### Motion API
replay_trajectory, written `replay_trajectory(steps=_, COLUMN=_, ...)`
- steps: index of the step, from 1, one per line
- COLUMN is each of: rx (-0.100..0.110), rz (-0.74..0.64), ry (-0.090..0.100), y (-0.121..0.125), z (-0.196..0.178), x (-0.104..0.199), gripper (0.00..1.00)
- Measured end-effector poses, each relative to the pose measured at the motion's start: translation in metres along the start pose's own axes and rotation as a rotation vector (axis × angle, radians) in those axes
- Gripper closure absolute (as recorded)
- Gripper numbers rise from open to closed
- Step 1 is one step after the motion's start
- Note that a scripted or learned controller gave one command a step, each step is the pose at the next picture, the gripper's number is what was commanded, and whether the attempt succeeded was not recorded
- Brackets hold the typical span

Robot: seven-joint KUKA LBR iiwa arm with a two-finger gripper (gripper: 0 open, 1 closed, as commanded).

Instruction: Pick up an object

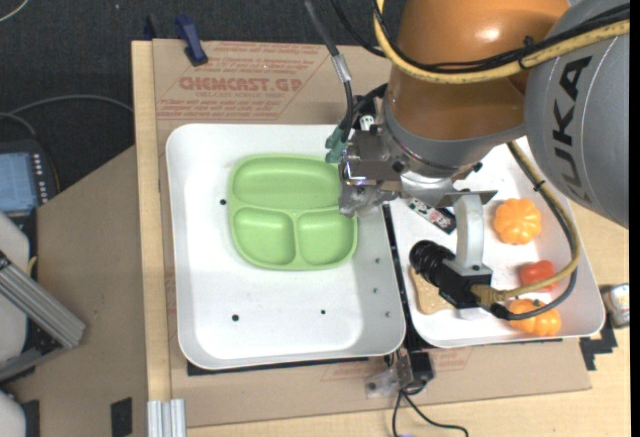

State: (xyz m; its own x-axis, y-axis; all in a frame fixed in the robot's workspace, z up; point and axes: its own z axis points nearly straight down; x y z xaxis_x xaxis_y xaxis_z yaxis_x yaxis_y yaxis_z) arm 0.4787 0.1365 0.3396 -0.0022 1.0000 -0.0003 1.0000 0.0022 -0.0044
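A light green divided plate [288,210] lies in the left bin [200,255], toward its back right. My gripper [352,197] hangs at the plate's right rim, over the divide between the two bins. The wrist hides how its tips stand, and I see nothing held. In the right bin [590,310], an orange pumpkin-shaped toy [517,220] sits on the right, with a small red piece [537,272] in front of it. Another orange piece [541,324] lies by the front rim. A tan flat piece [428,298] shows at the front left, partly covered.
The grey arm with its orange band [480,5] covers the back of the right bin. A brown board [240,75] lies under both bins. A blue clip [190,38] sits at its back left corner. Cables hang off the bench's front edge [410,395].
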Motion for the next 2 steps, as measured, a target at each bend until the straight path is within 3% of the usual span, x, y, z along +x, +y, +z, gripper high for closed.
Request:
replay_trajectory(steps=1, rx=-0.021, rz=-0.002, ry=0.007, y=0.001, z=-0.133, x=0.021, gripper=1.00)
replay_trajectory(steps=2, rx=-0.001, rz=0.001, ry=-0.001, y=0.000, z=-0.115, x=0.027, gripper=1.00)
